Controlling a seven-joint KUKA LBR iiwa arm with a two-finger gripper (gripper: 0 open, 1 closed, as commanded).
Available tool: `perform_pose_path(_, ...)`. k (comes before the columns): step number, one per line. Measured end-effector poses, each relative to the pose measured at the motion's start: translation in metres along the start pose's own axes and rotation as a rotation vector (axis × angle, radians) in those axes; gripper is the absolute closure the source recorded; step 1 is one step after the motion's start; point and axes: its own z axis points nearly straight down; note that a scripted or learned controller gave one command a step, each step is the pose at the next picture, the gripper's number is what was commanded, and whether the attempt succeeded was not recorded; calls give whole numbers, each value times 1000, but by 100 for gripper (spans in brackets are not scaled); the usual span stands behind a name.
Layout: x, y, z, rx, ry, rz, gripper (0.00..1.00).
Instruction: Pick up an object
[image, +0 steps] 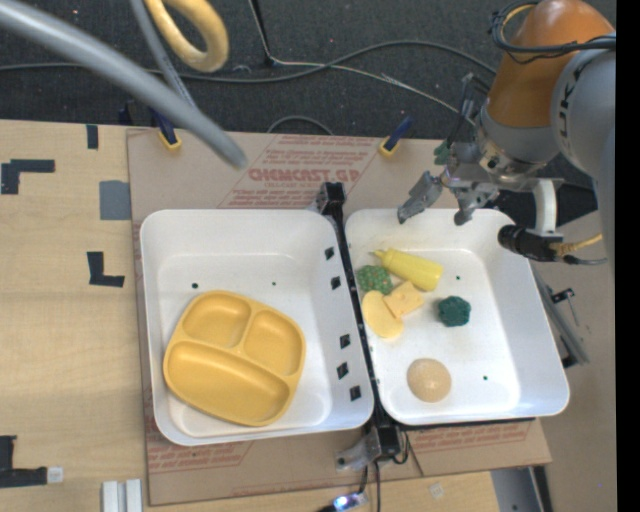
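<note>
Fingers: the gripper (440, 200) hangs over the far rim of the right bin (520, 390), its two fingers (412, 206) spread wide with nothing between them.
Arm: the arm (545, 80) reaches in from the right, orange band up top.
Nearest thing: a yellow bottle (412, 267) lies in the right bin, below the fingers in the picture and a little left of their midpoint, near but apart from them.
Long axis: the bottle runs left to right with a slight slant down to the right, roughly along the line that joins the two fingertips, so I judge the wrist would need a turn to close across its narrow side.
Neighbours: a green piece (374, 279) touches the bottle's left end; pale yellow pieces (392, 308) lie just beyond it from the fingers; a dark green ball (454, 311) sits apart, further from the fingers and to their right; a tan round (429, 380) is furthest, near the bin's near side.
Left bin: the left bin (170, 250) holds a yellow tray (234, 356), well apart from the fingers.
Progress: nothing lifted yet; a descent toward the bottle looks like the next step.
</note>
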Motion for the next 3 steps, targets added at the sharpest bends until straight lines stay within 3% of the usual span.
perform_pose_path(1,0,2,-7,-12,-1,-2,0)
perform_pose_path(3,2,4,113,-6,-1,-3,0)
